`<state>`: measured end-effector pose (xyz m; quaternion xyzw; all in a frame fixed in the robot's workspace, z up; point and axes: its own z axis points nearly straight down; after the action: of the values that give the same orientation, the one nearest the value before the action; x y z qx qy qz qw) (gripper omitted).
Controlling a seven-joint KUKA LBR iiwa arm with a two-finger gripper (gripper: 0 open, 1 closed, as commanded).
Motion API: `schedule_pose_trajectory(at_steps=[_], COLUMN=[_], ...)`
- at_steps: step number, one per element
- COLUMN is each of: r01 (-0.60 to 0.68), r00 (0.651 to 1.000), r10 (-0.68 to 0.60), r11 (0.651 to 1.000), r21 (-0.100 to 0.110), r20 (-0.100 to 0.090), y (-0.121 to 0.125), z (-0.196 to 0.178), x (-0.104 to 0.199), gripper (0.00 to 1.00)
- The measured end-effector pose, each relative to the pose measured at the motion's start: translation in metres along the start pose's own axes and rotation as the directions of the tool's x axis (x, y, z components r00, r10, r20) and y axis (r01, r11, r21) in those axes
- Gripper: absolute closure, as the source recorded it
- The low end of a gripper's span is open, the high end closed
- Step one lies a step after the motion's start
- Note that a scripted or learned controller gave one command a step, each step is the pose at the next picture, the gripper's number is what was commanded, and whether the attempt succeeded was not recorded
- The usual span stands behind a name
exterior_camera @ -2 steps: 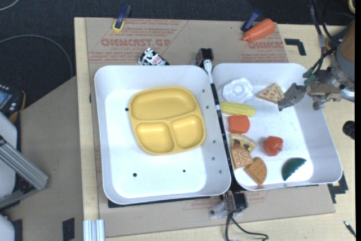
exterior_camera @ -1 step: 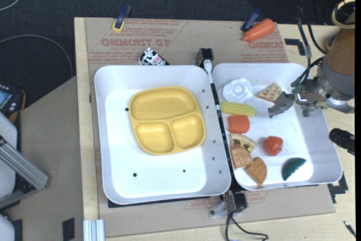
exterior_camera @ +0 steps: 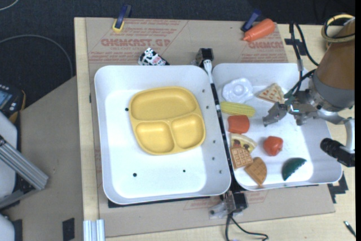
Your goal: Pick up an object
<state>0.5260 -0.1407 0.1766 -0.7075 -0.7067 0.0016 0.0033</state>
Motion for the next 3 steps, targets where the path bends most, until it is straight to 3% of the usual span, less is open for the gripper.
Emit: schedule_pose_trajectory(at_steps=[2, 3], r01=[0.000, -0.001], r00=[1.000, 1.000], r10=[0.000, 0.001], r11=[1.000, 1.000], r21=[-0.004, -0.009], r20=[0.001, 0.003], y=[-0.005, -0.004], z=[0.094, 0.082], x=[0.004, 0.004], gripper=[0.00, 1.00])
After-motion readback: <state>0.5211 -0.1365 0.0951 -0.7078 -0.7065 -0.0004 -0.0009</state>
